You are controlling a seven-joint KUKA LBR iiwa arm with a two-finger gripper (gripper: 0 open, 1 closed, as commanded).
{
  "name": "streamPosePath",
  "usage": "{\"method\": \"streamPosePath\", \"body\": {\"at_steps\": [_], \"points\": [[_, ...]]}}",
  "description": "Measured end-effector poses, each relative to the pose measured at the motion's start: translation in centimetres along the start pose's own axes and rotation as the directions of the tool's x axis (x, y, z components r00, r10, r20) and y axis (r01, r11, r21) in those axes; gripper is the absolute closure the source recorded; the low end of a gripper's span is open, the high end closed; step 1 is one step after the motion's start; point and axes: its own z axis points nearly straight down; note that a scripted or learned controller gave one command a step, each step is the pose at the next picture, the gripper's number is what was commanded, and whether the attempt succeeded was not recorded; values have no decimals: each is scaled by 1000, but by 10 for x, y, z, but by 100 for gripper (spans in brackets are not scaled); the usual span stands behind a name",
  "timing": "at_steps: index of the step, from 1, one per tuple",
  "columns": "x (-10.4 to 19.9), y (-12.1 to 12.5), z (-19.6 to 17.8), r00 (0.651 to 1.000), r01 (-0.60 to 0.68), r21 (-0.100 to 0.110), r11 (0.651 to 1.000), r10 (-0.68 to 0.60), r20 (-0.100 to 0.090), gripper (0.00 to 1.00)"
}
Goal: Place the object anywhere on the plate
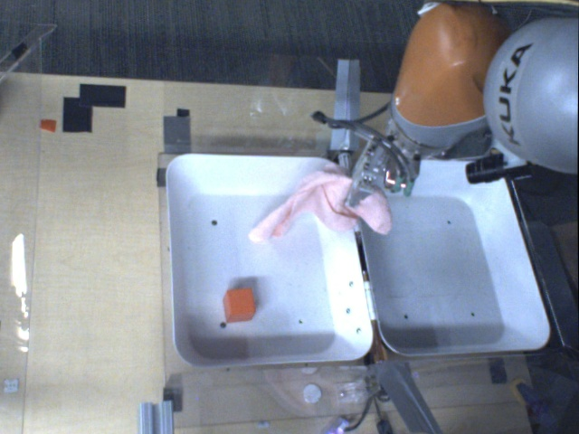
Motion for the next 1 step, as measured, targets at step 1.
{"method": "streamPosePath", "body": {"at_steps": [1], "points": [[38, 40, 2, 949, 316, -2, 949, -316, 0, 100]]}}
